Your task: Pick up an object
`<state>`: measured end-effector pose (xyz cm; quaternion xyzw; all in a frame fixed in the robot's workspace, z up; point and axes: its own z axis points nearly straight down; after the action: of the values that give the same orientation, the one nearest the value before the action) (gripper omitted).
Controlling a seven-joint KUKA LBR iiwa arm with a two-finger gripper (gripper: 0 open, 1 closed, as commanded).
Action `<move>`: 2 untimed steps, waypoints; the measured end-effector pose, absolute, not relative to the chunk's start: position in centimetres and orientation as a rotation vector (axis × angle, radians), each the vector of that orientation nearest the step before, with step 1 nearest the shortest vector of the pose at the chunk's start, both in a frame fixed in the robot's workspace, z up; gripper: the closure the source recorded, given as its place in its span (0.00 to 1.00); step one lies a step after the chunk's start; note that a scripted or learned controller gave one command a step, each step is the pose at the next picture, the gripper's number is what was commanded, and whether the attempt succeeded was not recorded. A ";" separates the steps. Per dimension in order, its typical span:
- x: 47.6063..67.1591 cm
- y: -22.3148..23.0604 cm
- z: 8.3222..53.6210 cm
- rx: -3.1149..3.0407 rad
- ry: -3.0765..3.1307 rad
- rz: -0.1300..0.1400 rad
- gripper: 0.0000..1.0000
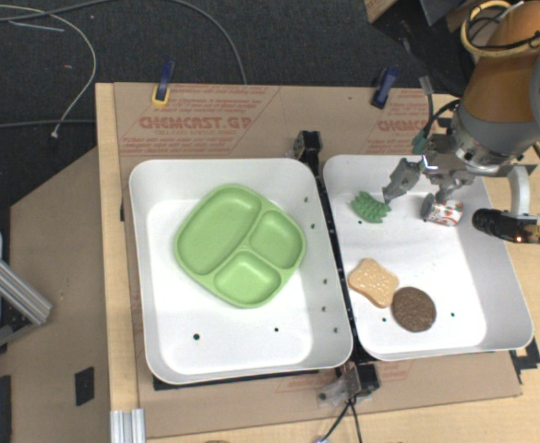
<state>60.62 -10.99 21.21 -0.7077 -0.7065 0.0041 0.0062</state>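
My gripper point(420, 188) hangs over the back of the right bin point(491, 275), its two fingers spread apart with nothing between them, so it is open. A small green leafy piece point(371, 208) lies just below and left of the left finger point(400, 180). A small red and white item point(444, 214) sits right under the right finger point(439, 192). Nearer the front of this bin lie a tan slice of toast point(373, 282) and a round brown cookie point(414, 308), side by side.
The left bin point(159, 321) holds a green divided plate point(240, 245). Both bins rest on a cardboard sheet point(205, 109) held by blue clips at the back. A black clamp point(307, 145) sits between the bins at the back.
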 end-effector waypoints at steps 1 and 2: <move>60.9 -11.0 21.9 -2.219 -2.221 0.000 0.00; 60.2 -10.8 15.8 -2.217 -2.216 0.007 0.00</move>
<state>60.19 -10.83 15.79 -0.7072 -0.7070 0.0022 0.0037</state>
